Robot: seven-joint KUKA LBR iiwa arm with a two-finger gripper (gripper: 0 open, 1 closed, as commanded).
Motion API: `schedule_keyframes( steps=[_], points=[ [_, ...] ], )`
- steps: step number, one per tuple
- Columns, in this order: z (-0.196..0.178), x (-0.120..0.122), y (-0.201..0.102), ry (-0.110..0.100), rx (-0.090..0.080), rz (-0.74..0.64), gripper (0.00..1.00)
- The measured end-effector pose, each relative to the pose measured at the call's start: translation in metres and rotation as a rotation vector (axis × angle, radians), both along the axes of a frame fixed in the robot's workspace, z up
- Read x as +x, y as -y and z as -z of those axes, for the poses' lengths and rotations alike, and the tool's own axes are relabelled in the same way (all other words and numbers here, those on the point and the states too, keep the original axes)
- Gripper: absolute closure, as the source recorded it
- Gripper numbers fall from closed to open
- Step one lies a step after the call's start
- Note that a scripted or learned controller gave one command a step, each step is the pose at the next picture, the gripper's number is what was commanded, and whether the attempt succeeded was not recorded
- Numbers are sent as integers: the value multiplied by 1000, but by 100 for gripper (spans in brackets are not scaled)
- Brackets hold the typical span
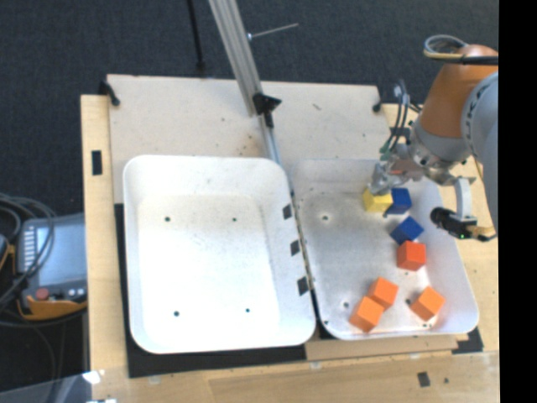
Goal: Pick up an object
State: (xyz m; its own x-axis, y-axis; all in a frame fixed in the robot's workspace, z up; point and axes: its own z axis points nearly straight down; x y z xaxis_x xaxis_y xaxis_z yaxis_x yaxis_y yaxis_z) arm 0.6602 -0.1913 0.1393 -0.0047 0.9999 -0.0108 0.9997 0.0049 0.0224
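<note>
End effector (384, 181), upper right, grip state unclear, sits over yellow block (377, 200) (likely light, rigid); grip flat sides.

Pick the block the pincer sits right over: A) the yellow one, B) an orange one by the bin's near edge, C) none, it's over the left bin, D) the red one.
A: the pincer hangs just above the yellow block at the far end of the right bin, well away from the red block.
</note>
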Motion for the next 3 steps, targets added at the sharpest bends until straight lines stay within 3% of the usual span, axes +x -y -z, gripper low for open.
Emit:
schedule_keyframes(
  steps=[1, 2, 3],
  points=[
    [-64, 0, -4, -14, 9, -2, 100],
    [-129, 3, 3, -13, 7, -5, 100],
    [-129, 4, 4, -20, 7, -6, 100]
  ],
)
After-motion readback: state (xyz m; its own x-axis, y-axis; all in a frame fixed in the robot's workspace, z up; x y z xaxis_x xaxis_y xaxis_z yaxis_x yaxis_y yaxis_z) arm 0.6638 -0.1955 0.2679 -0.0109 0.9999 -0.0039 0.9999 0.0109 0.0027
